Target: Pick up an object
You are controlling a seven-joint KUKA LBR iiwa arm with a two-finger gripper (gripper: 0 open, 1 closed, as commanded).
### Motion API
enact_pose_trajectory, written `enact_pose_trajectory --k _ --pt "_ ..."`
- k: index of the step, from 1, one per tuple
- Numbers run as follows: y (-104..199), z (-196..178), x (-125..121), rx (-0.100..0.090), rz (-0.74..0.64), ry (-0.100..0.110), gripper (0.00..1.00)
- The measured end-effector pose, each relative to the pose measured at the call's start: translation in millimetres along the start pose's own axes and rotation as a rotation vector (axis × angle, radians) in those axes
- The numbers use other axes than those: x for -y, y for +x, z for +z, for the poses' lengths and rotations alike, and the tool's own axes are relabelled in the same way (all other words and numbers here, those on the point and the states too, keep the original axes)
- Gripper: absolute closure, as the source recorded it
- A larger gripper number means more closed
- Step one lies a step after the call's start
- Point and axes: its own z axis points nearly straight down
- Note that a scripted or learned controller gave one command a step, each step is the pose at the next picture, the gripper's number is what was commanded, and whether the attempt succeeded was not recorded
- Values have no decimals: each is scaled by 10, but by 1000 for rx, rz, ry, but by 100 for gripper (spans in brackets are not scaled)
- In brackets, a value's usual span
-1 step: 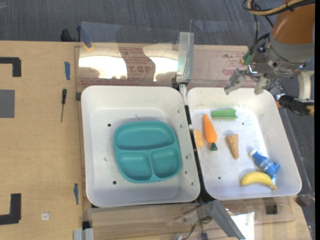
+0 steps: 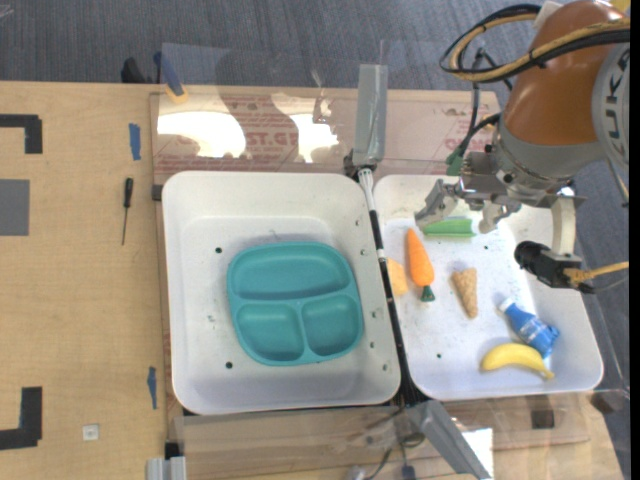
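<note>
Just under the tool [image 2: 462,208] lies a green stick [image 2: 447,228]. Its two fingers look spread apart, gripping nothing; it should drop straight down, then squeeze.

Bright, even overhead light with strong glare at the back of the bench.

White glare patches [image 2: 200,133] sit well left of the gripper [image 2: 462,204] on a clear panel; soft shadows pool beneath the gripper; focus is sharp, and the bin [image 2: 190,208] whites look slightly washed out.
</note>
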Motion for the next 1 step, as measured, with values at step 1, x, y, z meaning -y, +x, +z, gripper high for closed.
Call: enact_pose_trajectory --k 1 --pt "223 537 265 0 -255 2 0"
